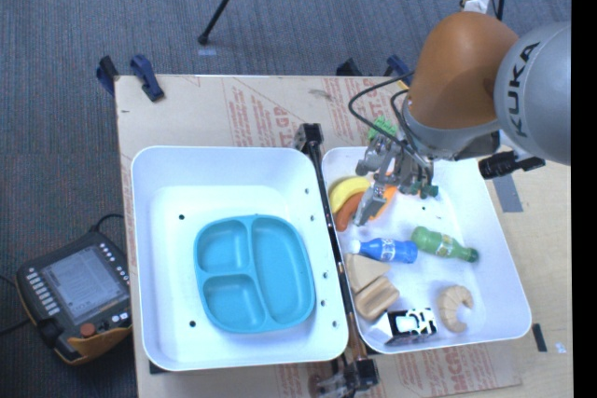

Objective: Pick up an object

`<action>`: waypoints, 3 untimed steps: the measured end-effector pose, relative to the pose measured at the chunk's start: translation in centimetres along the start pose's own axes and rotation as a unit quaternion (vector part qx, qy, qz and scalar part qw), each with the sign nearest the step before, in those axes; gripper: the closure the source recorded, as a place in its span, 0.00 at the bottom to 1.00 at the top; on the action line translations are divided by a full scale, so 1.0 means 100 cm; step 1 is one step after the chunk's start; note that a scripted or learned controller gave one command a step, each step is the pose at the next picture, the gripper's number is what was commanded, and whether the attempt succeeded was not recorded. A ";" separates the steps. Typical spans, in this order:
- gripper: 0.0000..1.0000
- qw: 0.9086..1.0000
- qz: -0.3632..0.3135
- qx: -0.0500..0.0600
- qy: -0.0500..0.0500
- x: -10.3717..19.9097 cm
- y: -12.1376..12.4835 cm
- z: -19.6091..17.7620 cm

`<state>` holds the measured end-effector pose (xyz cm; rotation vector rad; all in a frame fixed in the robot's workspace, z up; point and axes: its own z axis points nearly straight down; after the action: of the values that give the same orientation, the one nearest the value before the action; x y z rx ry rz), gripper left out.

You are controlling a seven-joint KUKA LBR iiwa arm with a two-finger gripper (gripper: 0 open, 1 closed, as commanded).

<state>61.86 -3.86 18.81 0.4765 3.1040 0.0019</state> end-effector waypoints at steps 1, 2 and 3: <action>0.00 0.985 -0.171 0.000 0.001 -0.030 -0.052 0.060; 0.00 0.979 -0.205 0.001 -0.001 -0.028 -0.038 0.098; 0.00 0.989 -0.147 0.000 0.000 0.005 -0.052 0.100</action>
<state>59.82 -8.61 8.82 0.0144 3.1409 0.0023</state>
